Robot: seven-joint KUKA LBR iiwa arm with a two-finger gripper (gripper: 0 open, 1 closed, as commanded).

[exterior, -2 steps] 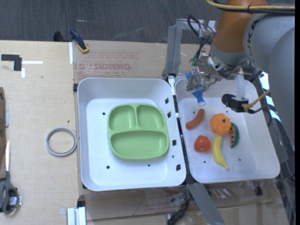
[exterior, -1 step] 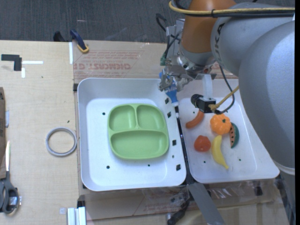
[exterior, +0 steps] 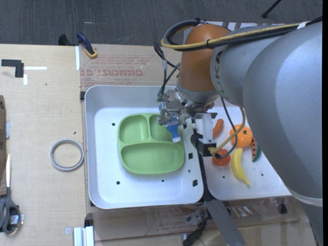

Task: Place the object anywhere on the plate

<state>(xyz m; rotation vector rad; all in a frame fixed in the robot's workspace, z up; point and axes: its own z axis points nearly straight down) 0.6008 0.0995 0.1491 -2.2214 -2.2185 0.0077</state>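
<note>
Plate [exterior: 151, 151], one, is overhung by the arm [exterior: 205, 70]; a blue object [exterior: 175, 132] is pinched in its jaws.

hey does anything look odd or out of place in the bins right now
Nothing looks spilled or broken. The green plate lies flat in the left bin; the toy fruit, including a banana, sits loose in the right bin. The claw hovers over the plate's upper right compartment.

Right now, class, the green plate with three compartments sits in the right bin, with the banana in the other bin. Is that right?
One slip: the camera view shows the green plate in the left bin, not the right. The banana does lie in the other bin.
</note>
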